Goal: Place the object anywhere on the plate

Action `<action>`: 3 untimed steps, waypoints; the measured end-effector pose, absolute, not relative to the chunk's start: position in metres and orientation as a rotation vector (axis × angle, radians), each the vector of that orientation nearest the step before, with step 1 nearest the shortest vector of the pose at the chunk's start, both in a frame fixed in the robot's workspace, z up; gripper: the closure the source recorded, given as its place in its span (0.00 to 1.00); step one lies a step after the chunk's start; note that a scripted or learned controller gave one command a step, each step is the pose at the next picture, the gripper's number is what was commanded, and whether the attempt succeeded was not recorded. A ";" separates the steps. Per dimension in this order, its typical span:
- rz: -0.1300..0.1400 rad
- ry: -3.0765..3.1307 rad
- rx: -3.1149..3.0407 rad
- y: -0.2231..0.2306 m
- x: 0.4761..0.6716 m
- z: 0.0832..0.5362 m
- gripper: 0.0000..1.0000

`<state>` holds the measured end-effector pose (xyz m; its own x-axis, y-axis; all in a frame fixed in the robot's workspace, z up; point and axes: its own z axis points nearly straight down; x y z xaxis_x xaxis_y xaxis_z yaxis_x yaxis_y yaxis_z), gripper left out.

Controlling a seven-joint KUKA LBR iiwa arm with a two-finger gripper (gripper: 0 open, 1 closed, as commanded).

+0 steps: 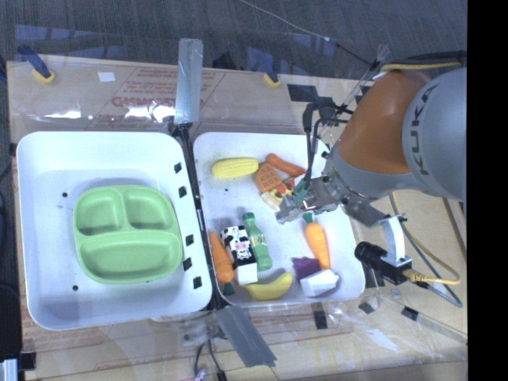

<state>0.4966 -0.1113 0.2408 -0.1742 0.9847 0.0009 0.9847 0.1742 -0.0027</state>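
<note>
Two white bins side by side on surface. Green plate (pixel 125 232) alone in left bin (pixel 32 213). Right bin (pixel 349 288): corn (pixel 235 167), carrot (pixel 317 243), banana (pixel 268 287), green bottle (pixel 255 240), milk carton (pixel 238 248). Gripper (pixel 295 206) low over right bin's upper middle, beside waffle-like toy (pixel 271 182); finger spread impossible to tell.

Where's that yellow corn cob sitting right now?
The corn cob lies at the far left corner of the right bin, just left of the waffle.

Dark ribbed floor (pixel 119 2), wooden bench (pixel 95 94) under clear sheeting, glare
</note>
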 end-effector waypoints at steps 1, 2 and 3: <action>0.004 -2.412 -2.008 -0.111 0.497 0.250 1.00; 0.006 -2.419 -1.998 -0.111 0.498 0.260 1.00; 0.007 -2.425 -1.989 -0.110 0.499 0.269 1.00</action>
